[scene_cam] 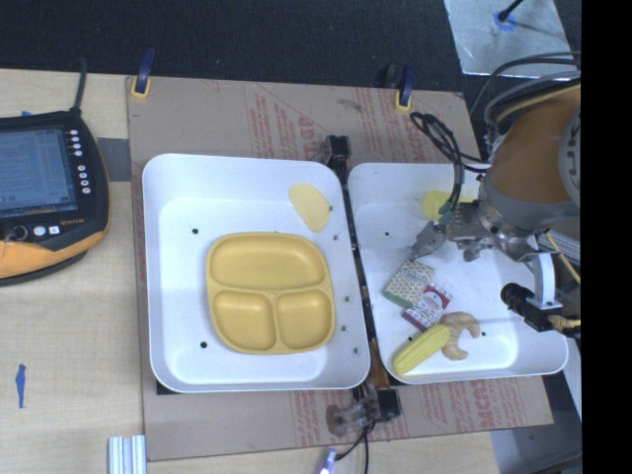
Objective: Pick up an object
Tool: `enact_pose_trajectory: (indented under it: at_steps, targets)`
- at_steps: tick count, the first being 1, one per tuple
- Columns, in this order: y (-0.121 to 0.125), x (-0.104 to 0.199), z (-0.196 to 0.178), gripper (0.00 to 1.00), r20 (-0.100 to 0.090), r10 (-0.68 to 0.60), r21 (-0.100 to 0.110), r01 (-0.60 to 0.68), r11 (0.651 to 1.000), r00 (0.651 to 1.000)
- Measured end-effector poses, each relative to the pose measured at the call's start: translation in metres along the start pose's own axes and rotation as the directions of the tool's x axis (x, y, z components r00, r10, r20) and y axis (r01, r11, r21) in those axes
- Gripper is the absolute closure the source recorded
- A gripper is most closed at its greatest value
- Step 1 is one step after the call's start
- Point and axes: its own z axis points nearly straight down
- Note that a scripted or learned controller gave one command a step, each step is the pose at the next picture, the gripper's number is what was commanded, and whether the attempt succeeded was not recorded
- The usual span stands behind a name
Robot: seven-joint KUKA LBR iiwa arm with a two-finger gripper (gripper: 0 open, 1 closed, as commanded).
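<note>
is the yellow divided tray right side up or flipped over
Right side up. The yellow tray lies flat in the left bin with its three hollow compartments facing the camera, one wide above two smaller.

Bins: two white bins, left (168, 265) and right (513, 358). Left bin contents: one yellow divided tray (269, 291), one pale yellow chip (309, 205). Right bin contents: one corn cob (421, 350), one tan piece (457, 330), two small packets (418, 292), one yellow item (435, 203), far side.
</note>
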Motion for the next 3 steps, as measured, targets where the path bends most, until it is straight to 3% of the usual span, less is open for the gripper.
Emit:
enact_pose_trajectory:
  at_steps: [1, 2, 3]
  targets:
    - [0.013, 0.003, 0.050, 0.00, 0.000, 0.000, 0.000, 0.000, 1.000, 1.000]
    - [0.055, -0.007, 0.049, 0.00, -0.001, 0.002, -0.004, -0.002, 1.000, 1.000]
    - [0.094, -0.003, -0.014, 0.00, -0.001, 0.004, -0.005, -0.004, 1.000, 1.000]
